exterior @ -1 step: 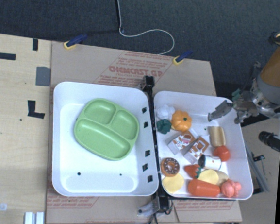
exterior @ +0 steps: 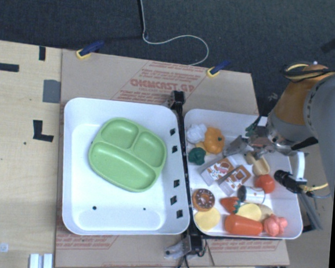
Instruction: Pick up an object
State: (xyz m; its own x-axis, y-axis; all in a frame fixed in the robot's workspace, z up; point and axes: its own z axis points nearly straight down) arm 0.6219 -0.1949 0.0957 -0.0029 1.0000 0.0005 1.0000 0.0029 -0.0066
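Note:
The right bin (exterior: 245,119) holds several toy foods: an orange pepper (exterior: 213,140), a white piece (exterior: 197,131), a dark green piece (exterior: 197,156), two printed snack packets (exterior: 227,173), a chocolate donut (exterior: 202,198), a red tomato (exterior: 264,183), a silver can (exterior: 254,195), a yellow disc (exterior: 206,220), an orange carrot (exterior: 243,226) and a pink piece (exterior: 274,224). My gripper (exterior: 242,144) hangs low over the upper middle of this bin, just right of the orange pepper and above the packets. A tan piece (exterior: 261,166) lies right below it.
The left bin (exterior: 71,169) carries a green divided plate (exterior: 128,154). A black clip rail (exterior: 179,161) runs between the bins. Both bins rest on cardboard (exterior: 154,82) on a wooden bench. My arm's grey body with its orange band (exterior: 304,71) covers the right bin's far right corner.

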